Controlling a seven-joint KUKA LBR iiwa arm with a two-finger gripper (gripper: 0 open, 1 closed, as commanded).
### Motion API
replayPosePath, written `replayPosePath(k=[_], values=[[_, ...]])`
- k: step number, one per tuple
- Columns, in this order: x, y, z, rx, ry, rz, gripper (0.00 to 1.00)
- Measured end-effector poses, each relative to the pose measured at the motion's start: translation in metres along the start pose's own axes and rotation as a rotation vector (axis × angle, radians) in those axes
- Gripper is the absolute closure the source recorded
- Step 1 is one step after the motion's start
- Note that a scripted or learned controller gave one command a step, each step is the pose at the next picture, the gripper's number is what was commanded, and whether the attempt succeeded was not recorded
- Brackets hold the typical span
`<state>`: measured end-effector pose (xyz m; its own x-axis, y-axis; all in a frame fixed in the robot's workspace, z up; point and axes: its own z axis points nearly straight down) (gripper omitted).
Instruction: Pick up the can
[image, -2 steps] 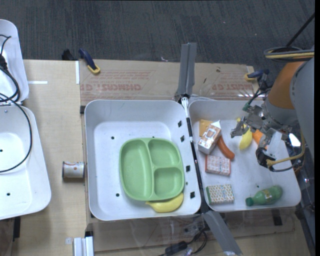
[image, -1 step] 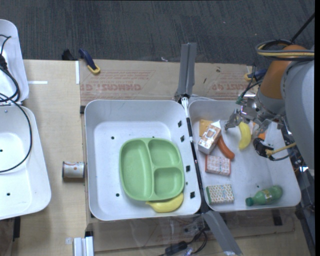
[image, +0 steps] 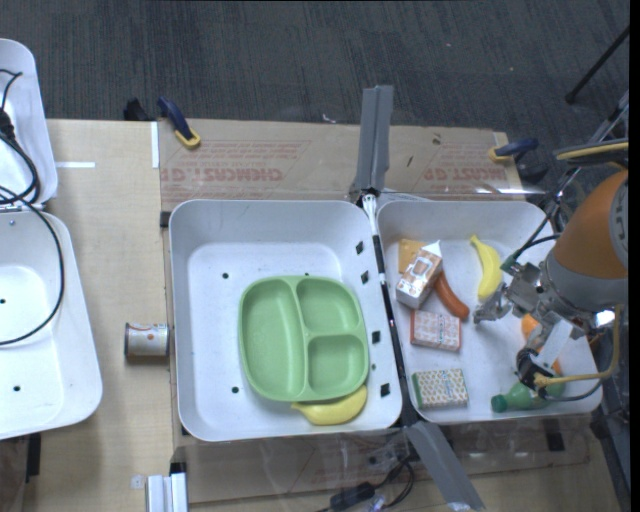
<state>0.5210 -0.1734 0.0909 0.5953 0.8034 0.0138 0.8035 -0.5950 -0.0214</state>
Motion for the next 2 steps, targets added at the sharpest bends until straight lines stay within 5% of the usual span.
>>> replayPosePath(k=[1, 2], values=[[-0.0050, 0.0429, -0.0866, -0.020, -0.016, 0.023, 0.00], [-0.0047, 0.0423, -0.0942, -0.017, -0.019, 0.020, 1.00]])
